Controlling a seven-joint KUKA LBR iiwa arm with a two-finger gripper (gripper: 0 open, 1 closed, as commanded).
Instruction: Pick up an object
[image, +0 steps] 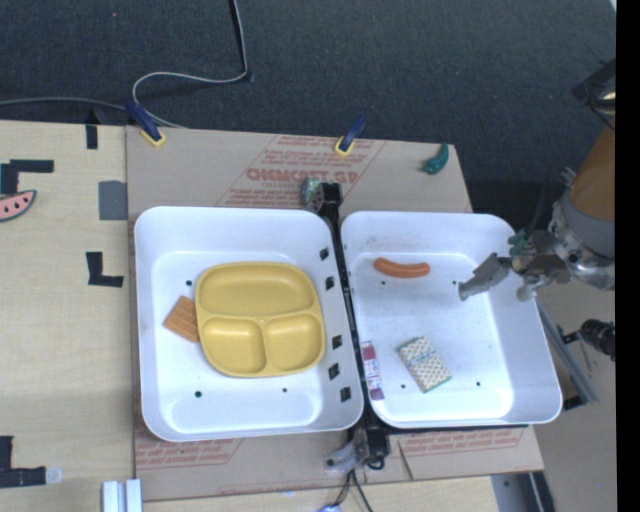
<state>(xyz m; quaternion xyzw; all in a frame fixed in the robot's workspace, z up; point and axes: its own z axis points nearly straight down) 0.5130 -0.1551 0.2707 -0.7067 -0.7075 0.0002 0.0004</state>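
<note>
Pickup not yet made.
Gripper (497, 279) hangs over the right bin's (520, 400) right side, jaws spread and empty; sausage (402, 267) and patterned packet (425, 363) lie untouched left of it.

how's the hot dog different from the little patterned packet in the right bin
The hot dog is orange-red and plain; the patterned packet is pale with a fine print. The hot dog is long, thin and rounded; the packet is flat and roughly rectangular. The hot dog lies near the far wall of the right bin, close to the gripper; the packet lies nearer the front, turned at an angle. Both rest loose on the bin floor, ungripped.
</note>
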